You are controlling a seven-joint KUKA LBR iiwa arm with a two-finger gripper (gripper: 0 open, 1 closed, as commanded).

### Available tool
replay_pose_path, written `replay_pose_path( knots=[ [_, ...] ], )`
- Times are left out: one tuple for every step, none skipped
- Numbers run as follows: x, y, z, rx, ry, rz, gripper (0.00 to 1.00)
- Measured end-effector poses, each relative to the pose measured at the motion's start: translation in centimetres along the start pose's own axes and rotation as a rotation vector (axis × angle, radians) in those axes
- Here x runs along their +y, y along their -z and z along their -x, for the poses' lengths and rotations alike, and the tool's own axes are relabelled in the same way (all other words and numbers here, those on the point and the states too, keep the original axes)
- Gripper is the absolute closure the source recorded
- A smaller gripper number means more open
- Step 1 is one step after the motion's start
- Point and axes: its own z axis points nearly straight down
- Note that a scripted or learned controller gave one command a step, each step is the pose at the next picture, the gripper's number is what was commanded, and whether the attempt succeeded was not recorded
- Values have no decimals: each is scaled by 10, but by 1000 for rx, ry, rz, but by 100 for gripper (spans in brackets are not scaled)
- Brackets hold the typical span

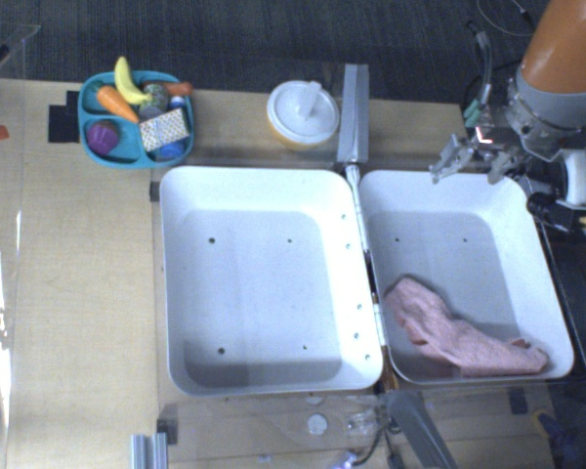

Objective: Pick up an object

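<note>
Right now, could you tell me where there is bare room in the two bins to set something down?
The left bin is bare floor wall to wall. In the right bin, the far half is free, but the end effector hangs over its far rim. The pink cloth crowds the near side.

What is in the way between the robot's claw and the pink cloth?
Nothing visible. The gripper hovers over the far rim of the right bin, and the pink cloth lies alone at that bin's near side, with bare white floor between them.
</note>
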Motion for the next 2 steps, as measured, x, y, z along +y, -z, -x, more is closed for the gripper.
replay_pose_path(
  knots=[
    [-32, -83, 30, 0, 50, -1, 0],
    [-87, -184, 30, -1, 253, 4, 0]
  ],
)
